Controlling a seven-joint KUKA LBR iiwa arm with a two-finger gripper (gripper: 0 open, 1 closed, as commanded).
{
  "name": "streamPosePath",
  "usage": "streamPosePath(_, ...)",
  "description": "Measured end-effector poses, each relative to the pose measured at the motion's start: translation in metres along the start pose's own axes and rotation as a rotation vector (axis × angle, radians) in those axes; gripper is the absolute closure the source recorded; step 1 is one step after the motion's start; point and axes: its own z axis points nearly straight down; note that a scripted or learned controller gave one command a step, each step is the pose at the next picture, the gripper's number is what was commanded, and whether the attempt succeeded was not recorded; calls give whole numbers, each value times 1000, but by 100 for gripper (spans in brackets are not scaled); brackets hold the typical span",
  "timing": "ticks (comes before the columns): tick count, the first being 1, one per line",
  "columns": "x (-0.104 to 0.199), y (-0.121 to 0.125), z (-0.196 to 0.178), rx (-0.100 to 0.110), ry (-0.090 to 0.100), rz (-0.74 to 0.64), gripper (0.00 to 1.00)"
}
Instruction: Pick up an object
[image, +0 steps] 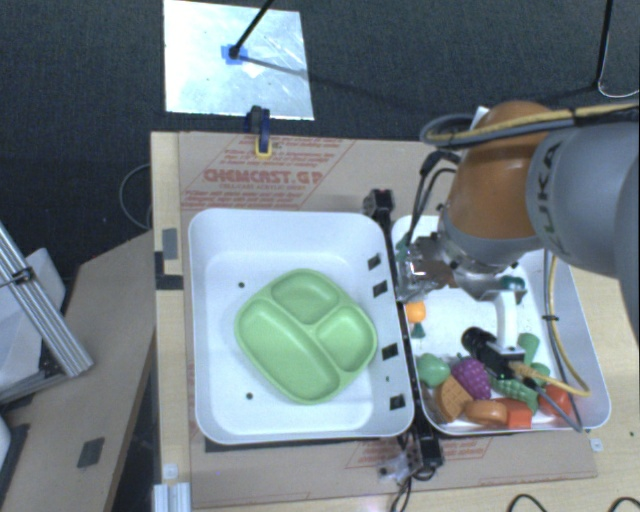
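Observation:
My gripper (418, 272) hangs over the left side of the right bin (592, 395), close to the wall between the two bins. Just below it a small orange toy (416, 313) lies on the bin floor. A heap of toy food fills the front of that bin: a green piece (432, 370), a purple bunch of grapes (472, 379), a brown-orange piece (451, 399), a red-orange piece (489, 410) and green and orange bits (528, 372) at the right. The arm's wrist hides the back of the bin.
The left bin (225, 250) holds a green divided plate (305, 335) in its middle. The grey and orange arm (520, 190) covers the upper right. A cardboard sheet (275, 170) lies under both bins.

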Motion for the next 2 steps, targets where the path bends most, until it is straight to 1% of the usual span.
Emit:
streamPosePath(1, 18, -22, 4, 0, -1, 3, 100)
streamPosePath(2, 23, -18, -15, -4, -2, 4, 100)
